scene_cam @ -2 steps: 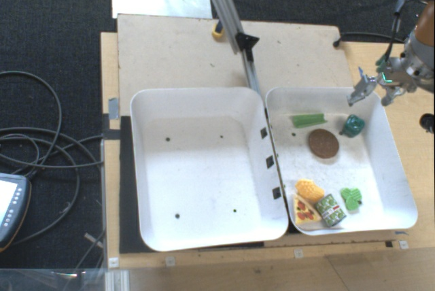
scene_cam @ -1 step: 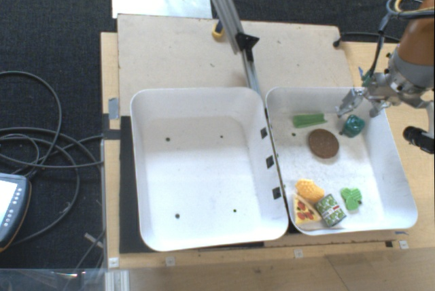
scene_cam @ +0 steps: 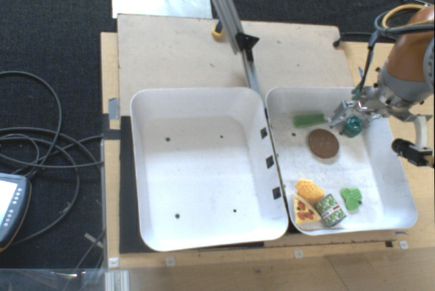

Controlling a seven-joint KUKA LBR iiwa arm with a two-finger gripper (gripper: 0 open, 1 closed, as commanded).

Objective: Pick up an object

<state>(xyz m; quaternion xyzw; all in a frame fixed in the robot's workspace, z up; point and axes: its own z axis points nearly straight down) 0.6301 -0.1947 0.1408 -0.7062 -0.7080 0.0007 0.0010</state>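
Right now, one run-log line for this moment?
gripper: over right bin, teal object at its tip | grasp: unconfirmed | nearby: green block, brown disc

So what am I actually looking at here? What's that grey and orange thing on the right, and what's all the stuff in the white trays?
You are looking down at a slant from a single camera fixed above a workbench. The grey and orange thing is a robot arm reaching in from the right. At its tip is a two-finger gripper, its hand, low over the right bin. A small teal object sits right at the gripper; I cannot tell whether it is gripped. Its job is to pick up one object.

In that bin lie a green bar, a brown disc, a yellow corn-like toy, a pizza-slice toy, a small can and a green leafy piece. The left bin sits beside it.
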